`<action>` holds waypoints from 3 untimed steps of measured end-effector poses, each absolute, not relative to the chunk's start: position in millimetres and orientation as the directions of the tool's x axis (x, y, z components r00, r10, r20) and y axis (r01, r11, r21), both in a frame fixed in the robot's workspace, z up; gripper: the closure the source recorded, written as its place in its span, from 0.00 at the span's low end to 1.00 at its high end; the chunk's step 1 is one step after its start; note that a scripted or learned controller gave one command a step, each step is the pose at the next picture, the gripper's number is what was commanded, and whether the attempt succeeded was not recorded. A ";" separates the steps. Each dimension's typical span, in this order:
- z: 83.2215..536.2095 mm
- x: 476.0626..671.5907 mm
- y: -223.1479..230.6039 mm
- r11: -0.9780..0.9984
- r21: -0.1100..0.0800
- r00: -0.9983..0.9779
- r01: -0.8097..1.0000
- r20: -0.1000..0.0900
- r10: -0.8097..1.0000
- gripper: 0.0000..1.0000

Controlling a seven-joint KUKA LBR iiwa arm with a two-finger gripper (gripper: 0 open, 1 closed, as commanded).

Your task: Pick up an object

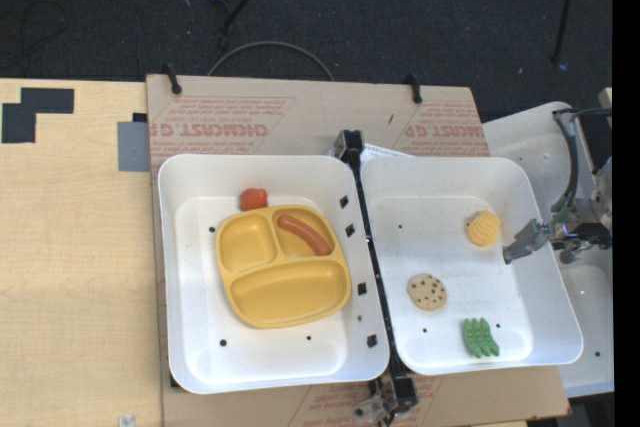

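Observation:
The right bin (pixel 450 177) holds three small items. A yellow ridged piece (pixel 483 228) lies toward its right side, a round chocolate-chip cookie (pixel 427 291) sits near the middle, and a green bean cluster (pixel 480 337) lies near the front. My gripper (pixel 530 240) is at the right bin's right rim, just right of the yellow piece and clear of it. Only its grey tip and some dark parts behind it show, and nothing is visible in its grasp.
The left bin (pixel 190 215) holds a yellow divided plate (pixel 282 295) with a sausage (pixel 305 233) in its upper right compartment. A small red item (pixel 253 199) lies behind the plate. A black divider (pixel 362 245) separates the bins.

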State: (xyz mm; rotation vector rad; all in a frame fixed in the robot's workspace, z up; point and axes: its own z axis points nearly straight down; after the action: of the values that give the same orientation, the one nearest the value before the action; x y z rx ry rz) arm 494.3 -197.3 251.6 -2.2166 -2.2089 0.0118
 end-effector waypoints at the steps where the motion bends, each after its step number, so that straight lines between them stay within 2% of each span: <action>1: 258.0 496.8 -196.8 0.000 -0.001 0.000 1.000 0.000 1.000 0.00; 2: 215.3 496.3 -193.6 0.000 -0.005 0.000 1.000 0.002 1.000 0.00; 3: 166.1 486.2 -194.5 0.000 -0.008 0.000 1.000 0.003 1.000 0.00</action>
State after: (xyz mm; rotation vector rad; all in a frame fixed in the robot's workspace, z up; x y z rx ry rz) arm 486.2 -194.5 166.1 -2.2163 -2.2158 0.0046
